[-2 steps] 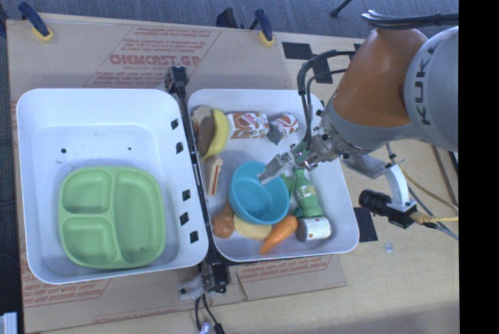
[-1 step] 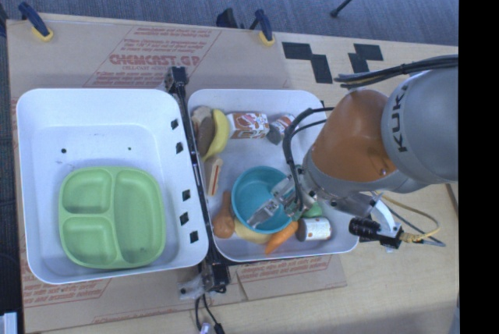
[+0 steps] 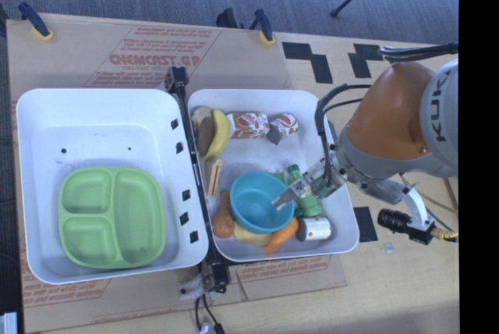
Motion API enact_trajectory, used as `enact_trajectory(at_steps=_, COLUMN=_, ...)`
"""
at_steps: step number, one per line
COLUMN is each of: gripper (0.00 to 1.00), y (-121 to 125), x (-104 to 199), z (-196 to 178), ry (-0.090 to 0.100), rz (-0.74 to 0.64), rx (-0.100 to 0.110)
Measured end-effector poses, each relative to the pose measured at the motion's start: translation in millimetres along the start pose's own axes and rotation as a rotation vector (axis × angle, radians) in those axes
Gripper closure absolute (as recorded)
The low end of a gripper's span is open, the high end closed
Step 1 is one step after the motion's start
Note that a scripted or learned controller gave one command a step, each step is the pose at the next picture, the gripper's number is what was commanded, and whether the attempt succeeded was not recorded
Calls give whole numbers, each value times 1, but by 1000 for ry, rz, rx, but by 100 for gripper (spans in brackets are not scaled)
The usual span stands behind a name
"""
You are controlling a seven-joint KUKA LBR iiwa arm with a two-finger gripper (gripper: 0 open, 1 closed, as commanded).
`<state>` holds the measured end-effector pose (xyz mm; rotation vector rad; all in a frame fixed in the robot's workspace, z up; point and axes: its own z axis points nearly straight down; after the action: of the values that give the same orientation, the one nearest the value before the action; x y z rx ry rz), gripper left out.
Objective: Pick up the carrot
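Orange and slim, the carrot (image 3: 281,236) lies at the near edge of the right bin (image 3: 337,240), slanted, its thick end up toward the can (image 3: 316,229) just beside it and its tip pointing down-left. It rests against the near side of the blue bowl (image 3: 257,202), apart from the gripper (image 3: 290,194). A yellowish item (image 3: 248,235) sits under the bowl's near rim, touching the carrot, and a brown rounded piece (image 3: 224,225) lies left of that, near the bin's left wall.

Over the bowl's right rim the gripper hangs, reaching in from the right; whether its claw is wide or narrow cannot be told, since the fingertips blur into the clutter, and nothing can be seen held between them. A green object (image 3: 307,204) sits right beneath the wrist, between the bowl and the can, partly hidden. Behind this the grey arm (image 3: 374,168) rises to its broad orange band (image 3: 387,118) at the right.

In the left bin (image 3: 47,114) a green divided plate (image 3: 112,215) sits toward the near side, with three compartments.

Farther back in the right bin, a thin striped stick (image 3: 214,175) lies along the left wall. Beyond it a banana (image 3: 219,133) curves beside a brown item (image 3: 205,136), and a red-and-white wrapped packet (image 3: 262,125) lies across the far end, with a small dark piece (image 3: 274,136) touching it.

Both bins rest on cardboard (image 3: 148,51) with red print, held by blue clamps (image 3: 36,22) at the far edge
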<state>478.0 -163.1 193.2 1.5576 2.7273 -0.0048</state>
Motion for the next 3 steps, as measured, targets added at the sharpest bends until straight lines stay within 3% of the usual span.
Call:
enact_trajectory(at_steps=1, gripper=0, y=30, x=52, z=-16, ry=5, rz=-157, rx=2)
enact_trajectory(at_steps=2, gripper=0, y=15, x=24, z=-120, ry=-7, rz=-316, rx=-3)
enact_trajectory(at_steps=3, gripper=0, y=39, x=68, z=-46, ry=5, rz=-565, rx=2)
